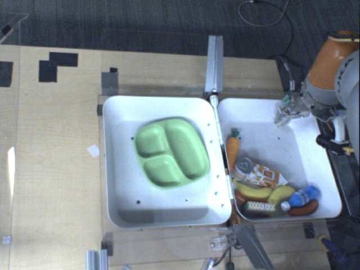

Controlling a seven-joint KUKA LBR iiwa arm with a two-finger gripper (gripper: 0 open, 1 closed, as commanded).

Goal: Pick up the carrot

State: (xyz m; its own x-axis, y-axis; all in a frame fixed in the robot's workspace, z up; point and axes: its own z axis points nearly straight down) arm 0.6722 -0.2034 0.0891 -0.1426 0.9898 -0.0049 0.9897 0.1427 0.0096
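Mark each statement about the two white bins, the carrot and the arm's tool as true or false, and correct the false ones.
1. The carrot lies in the right bin, close to the wall shared with the left bin. True.
2. The green divided plate sits in the right bin. False: it is in the left bin.
3. The tool grips the carrot. False: it is near the right bin's far edge, apart from the carrot.
4. A blue bottle lies near the right bin's near right corner. True.
5. The carrot rests on the green plate. False: it lies on the floor of the right bin.
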